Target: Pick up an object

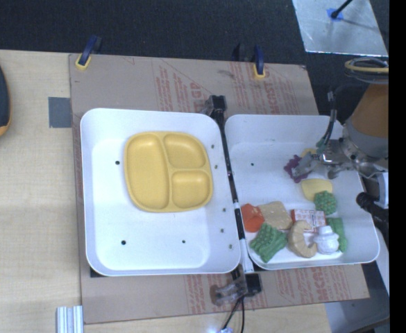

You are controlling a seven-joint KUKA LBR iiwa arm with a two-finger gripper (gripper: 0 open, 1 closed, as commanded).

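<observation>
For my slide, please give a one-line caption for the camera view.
The gripper is low in the right bin by a purple item; a yellow divided plate lies in the left bin.

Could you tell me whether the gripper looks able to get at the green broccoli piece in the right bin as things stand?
Probably yes. The broccoli piece lies uncovered just below the gripper, though the pale yellow piece touches it.

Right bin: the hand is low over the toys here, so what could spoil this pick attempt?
1. The hand sits at a purple toy with a yellow piece close beside it; it may nudge one while closing on the other.
2. The remaining toys, including the green piece and red piece, are packed touching along the right bin's front edge, so a later grasp there could drag neighbours.
</observation>
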